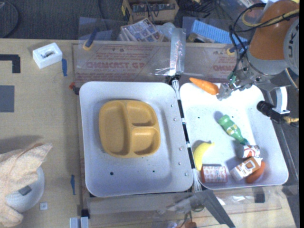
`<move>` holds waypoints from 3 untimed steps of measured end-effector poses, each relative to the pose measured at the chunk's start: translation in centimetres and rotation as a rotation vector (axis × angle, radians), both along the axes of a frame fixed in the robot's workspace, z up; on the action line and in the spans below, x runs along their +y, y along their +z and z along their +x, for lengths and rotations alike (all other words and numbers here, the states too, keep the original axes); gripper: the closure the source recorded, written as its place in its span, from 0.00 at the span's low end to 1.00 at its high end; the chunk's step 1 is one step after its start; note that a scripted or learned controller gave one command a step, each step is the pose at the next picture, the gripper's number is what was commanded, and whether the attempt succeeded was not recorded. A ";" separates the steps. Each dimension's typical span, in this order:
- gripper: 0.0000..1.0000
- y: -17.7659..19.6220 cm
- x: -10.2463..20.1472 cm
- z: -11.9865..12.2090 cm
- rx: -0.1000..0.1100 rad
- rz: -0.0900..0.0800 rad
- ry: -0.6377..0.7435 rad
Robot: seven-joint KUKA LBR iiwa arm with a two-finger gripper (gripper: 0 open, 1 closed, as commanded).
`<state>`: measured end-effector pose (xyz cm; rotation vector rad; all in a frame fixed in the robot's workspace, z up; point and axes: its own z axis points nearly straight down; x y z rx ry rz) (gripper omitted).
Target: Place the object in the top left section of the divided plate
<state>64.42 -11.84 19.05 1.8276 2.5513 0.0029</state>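
Orange carrot (204, 85): lying in right bin's (270, 127) far corner, just left of the fingers (224, 93)
Fingers' opening: cannot be told
Yellow divided plate (128, 127): in left bin

Even, fairly bright light falls from overhead, and shadows are soft and short. The two white bins (128, 184) come close to washing out, with mild glare on the clear plastic sheeting (171, 56) at twelve o'clock. The floor along the top stays dim. Detail is soft and somewhat grainy throughout. The orange arm band (268, 27) at two o'clock looks blurred.
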 end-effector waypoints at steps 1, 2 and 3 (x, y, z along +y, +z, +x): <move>1.00 1.2 5.7 0.8 -0.002 -0.001 0.070; 1.00 -0.5 12.5 -0.5 0.003 0.000 0.378; 1.00 0.2 19.6 0.3 -0.003 -0.001 0.370</move>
